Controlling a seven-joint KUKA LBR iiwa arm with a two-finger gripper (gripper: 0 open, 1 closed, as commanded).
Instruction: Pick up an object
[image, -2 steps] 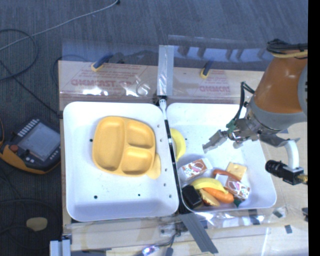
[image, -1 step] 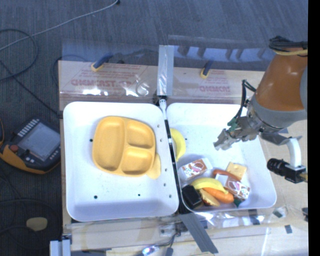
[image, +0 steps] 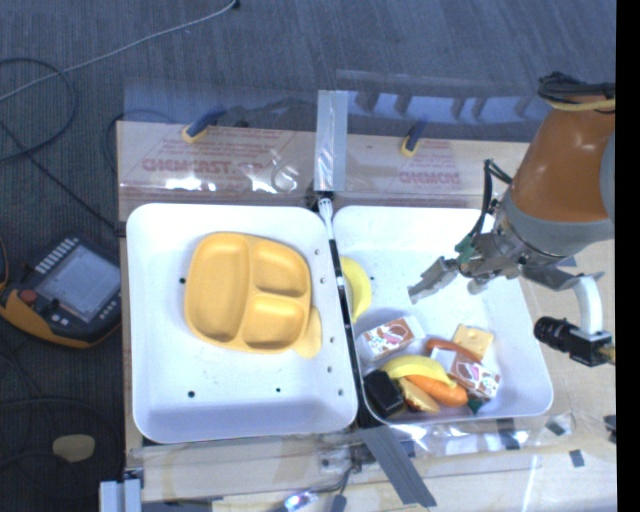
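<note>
my gripper (image: 452, 275) at right of frame over the right bin (image: 400, 240), fingers spread apart, clasping nothing, toy food pile (image: 430, 372) below at lower right, yellow tray (image: 250, 292) in left bin (image: 160, 400)

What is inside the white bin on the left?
The left bin holds a yellow divided tray with three compartments, lying flat near the middle. A few small dark dots show on the bin floor around it. Whatever lies beneath the tray is covered.

Bare white bin floor (image: 400, 250) lies below and left of the gripper (image: 447, 278); the cluttered pile of toy food (image: 432, 375) crowds the floor nearer the camera.
</note>
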